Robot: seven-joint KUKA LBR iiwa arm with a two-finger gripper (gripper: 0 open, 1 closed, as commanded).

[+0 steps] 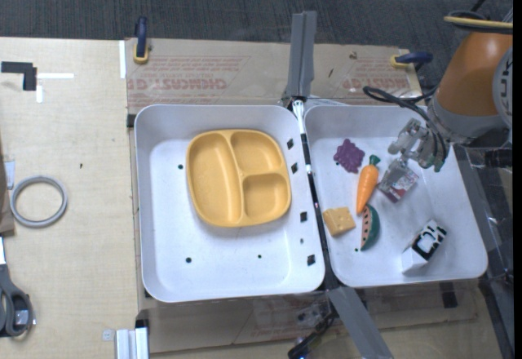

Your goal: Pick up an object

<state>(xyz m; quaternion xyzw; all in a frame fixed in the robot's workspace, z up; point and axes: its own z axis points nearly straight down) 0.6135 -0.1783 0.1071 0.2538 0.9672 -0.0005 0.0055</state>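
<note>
The right bin (462,223) holds a purple grape cluster (349,155), an orange carrot (367,186), a tan cheese cube (338,220), a watermelon slice (369,228) and a black-and-white box (426,243). My gripper (410,157) hangs over the bin's far right part, coming in from the right. Directly below and in front of it sits a small pinkish, partly clear object (398,184), right of the carrot. The view does not settle whether the gripper touches that object.
In the left bin (163,268) lies a yellow divided plate (238,178). A grey divider bar (302,55) runs between the bins at the back. A tape roll (37,201) and scissors (12,312) lie on the wooden bench at the left.
</note>
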